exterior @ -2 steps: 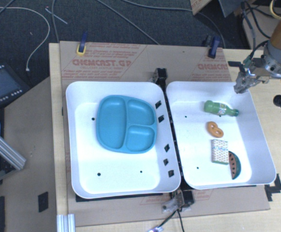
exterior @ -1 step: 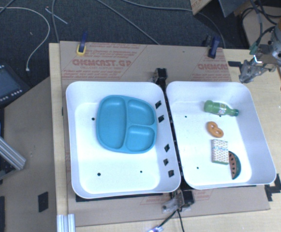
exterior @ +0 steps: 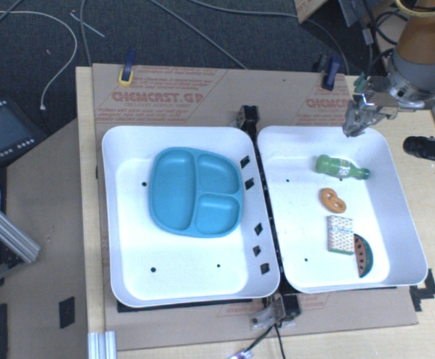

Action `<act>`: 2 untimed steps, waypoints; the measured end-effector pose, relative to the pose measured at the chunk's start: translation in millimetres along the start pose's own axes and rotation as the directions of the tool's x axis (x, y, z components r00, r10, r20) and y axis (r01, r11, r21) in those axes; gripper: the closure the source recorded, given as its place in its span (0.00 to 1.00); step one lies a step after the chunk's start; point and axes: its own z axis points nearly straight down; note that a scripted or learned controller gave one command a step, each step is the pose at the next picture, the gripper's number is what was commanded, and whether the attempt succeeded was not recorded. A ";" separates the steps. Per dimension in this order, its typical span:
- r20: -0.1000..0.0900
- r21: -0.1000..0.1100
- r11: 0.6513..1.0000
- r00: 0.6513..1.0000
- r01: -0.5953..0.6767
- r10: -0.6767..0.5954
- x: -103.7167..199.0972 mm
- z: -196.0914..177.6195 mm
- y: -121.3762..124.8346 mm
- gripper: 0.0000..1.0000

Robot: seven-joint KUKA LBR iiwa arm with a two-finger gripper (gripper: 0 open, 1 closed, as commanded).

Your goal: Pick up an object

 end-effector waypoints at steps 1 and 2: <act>-0.001 0.000 1.000 1.000 0.001 -0.001 63.5 2.2 -7.6 1.00; 0.000 0.001 1.000 1.000 -0.001 0.001 114.9 14.7 -18.2 1.00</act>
